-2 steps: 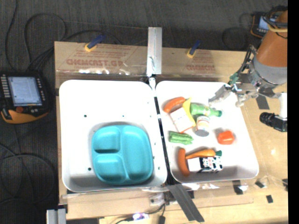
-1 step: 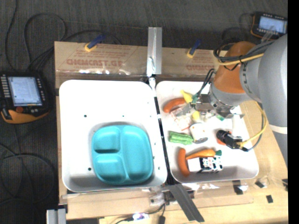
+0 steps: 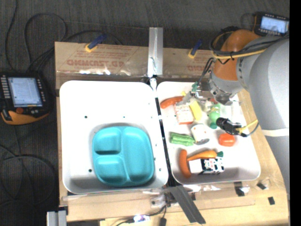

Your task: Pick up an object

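White bins sit side by side before us, the left bin bearing a teal divided plate, the right bin crowded with small toys: an orange carrot, a green pod, a white cup and a red tomato. Our gripper hangs over that bin's far end, just beside a yellow block and a red-and-white packet. We cannot tell how its jaws stand, since the wrist hides them.
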Available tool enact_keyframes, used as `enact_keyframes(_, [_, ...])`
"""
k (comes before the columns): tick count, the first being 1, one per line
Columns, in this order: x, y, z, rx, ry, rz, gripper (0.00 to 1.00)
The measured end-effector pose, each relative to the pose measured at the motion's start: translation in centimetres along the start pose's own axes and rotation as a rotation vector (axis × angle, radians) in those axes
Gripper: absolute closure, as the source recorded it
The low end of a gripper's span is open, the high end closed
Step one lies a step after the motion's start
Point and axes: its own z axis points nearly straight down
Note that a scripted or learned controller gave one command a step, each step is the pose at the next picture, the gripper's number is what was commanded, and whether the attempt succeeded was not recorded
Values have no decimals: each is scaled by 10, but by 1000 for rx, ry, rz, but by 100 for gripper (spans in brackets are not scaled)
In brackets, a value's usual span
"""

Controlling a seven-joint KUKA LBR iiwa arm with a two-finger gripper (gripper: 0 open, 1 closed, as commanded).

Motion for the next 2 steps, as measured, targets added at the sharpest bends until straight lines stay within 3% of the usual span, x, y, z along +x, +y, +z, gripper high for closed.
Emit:
enact_keyframes(1, [2,4,-12,-11,-1,-3,100])
enact_keyframes(2, [61,-12,-120,17,-3,-106,100])
